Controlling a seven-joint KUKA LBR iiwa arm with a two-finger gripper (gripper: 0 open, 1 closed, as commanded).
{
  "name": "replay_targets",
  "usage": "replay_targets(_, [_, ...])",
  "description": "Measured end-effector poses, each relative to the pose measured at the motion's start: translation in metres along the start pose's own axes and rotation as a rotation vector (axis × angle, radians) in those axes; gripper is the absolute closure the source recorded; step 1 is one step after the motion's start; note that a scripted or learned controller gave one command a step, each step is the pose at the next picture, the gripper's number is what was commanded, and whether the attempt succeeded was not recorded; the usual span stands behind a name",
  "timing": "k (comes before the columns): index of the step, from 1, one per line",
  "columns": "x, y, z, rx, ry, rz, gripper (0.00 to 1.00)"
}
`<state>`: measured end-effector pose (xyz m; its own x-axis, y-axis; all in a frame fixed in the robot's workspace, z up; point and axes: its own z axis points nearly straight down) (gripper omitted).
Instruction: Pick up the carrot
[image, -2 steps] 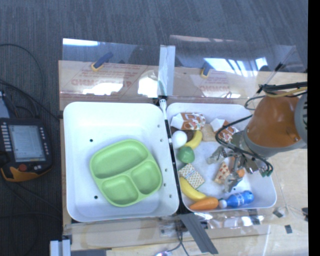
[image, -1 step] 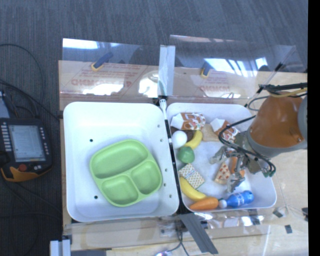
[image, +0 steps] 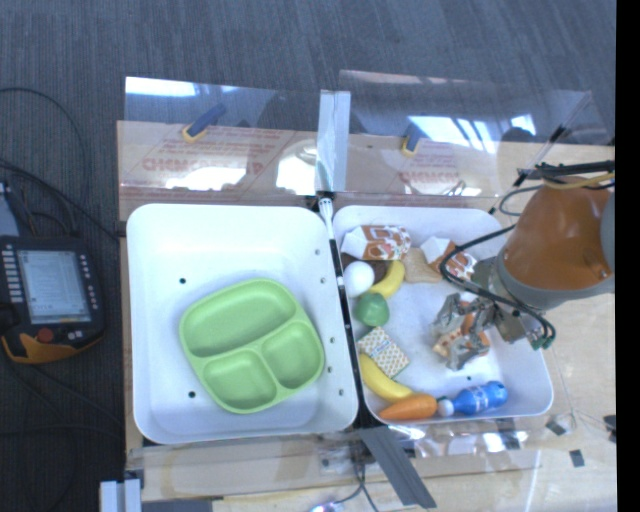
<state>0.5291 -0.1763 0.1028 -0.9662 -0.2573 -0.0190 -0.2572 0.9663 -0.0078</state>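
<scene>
Carrot (image: 408, 407): lying at front edge of right bin (image: 535, 395), between a banana (image: 380, 374) and blue bottle (image: 478, 399). Gripper (image: 462, 335): low over right bin, well apart from carrot; jaws' state cannot be told.

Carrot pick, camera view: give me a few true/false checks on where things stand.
1. The carrot lies near the front edge of the right bin. True.
2. The carrot sits on the green plate. False: the plate is in the left bin, with no carrot on it.
3. A blue bottle lies just beside the carrot. True.
4. The pincer is over the left bin. False: it is over the right bin, apart from the carrot.
</scene>
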Motion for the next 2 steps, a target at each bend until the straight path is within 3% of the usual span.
replay_targets(1, [-0.007,0.056,0.011,0.000,0.004,0.049,1.00])
replay_targets(2, [-0.043,0.005,0.013,-0.003,0.003,-0.326,1.00])
